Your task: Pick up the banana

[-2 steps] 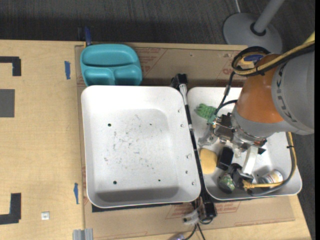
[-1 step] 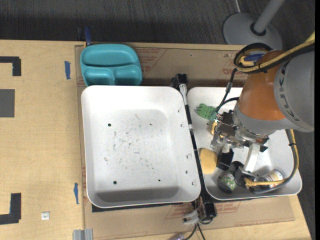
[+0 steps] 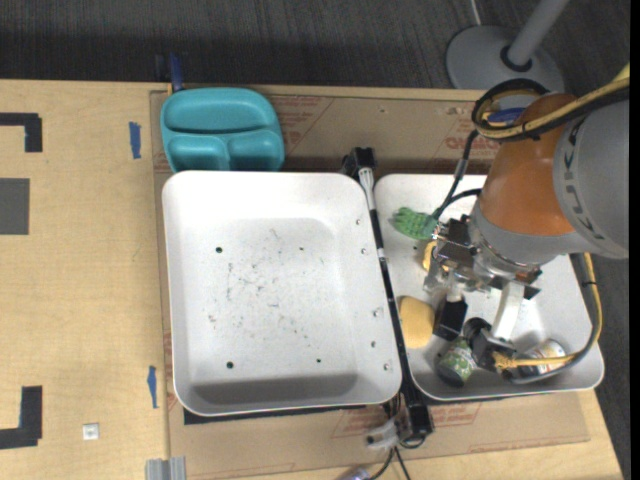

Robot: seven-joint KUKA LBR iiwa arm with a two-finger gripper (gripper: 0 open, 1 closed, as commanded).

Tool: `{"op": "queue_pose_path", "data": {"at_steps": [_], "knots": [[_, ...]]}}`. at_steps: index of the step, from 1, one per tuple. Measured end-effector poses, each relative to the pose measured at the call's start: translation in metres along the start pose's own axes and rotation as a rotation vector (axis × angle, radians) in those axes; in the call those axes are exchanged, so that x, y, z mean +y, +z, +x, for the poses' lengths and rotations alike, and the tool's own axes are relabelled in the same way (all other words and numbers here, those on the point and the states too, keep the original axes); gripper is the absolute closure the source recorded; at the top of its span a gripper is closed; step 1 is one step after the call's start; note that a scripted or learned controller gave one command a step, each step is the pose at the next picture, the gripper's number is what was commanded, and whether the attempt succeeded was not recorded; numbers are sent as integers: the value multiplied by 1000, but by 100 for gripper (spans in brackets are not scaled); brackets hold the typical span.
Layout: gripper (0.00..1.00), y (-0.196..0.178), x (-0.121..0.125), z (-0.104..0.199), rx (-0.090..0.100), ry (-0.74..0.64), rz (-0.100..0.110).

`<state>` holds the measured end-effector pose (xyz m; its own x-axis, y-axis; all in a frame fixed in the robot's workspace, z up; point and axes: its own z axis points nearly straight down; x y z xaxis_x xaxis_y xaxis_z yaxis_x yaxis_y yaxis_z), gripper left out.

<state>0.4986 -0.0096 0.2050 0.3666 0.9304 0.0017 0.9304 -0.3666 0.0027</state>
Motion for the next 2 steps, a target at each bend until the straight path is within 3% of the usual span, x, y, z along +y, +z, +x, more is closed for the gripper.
{"op": "queue_pose_path", "data": {"at_steps": [2], "knots": [[100,-20,1,1,1,-3,-3]]}}
